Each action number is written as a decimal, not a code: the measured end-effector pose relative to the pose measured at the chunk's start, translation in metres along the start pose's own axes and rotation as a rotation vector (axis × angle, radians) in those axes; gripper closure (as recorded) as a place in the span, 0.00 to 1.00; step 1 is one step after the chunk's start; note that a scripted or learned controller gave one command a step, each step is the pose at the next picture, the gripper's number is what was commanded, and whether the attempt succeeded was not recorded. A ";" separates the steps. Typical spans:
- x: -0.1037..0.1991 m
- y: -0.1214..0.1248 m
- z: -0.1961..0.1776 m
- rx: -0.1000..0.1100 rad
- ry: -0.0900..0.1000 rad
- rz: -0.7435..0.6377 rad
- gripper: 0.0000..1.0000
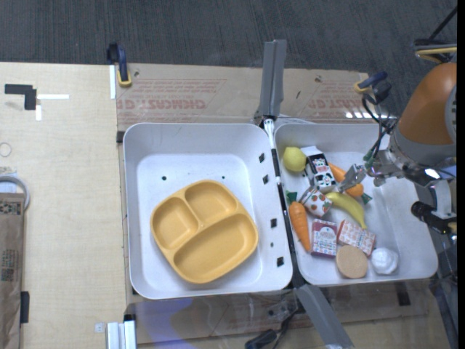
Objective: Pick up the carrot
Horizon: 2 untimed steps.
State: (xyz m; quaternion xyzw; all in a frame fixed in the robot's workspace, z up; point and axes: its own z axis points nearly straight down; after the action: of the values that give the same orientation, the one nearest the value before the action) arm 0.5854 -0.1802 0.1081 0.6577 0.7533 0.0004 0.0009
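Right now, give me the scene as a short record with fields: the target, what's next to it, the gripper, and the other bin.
target: carrot, lying against the right bin's left wall
neighbours: banana and a red packet to its right, lemon farther back
gripper: gripper over the right bin's middle, above the banana, apart from the carrot
left bin: left bin holds a yellow divided plate

Two white bins (138, 195), one yellow plate (204, 230), two carrots (299, 224), one banana (347, 205), one lemon (293, 158).
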 end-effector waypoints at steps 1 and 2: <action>-0.006 -0.002 0.017 0.004 0.000 0.330 0.00; 0.013 -0.002 0.017 0.006 0.000 0.580 0.00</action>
State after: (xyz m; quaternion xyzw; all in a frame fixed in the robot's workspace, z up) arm 0.5819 -0.1678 0.0908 0.8457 0.5337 -0.0014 -0.0011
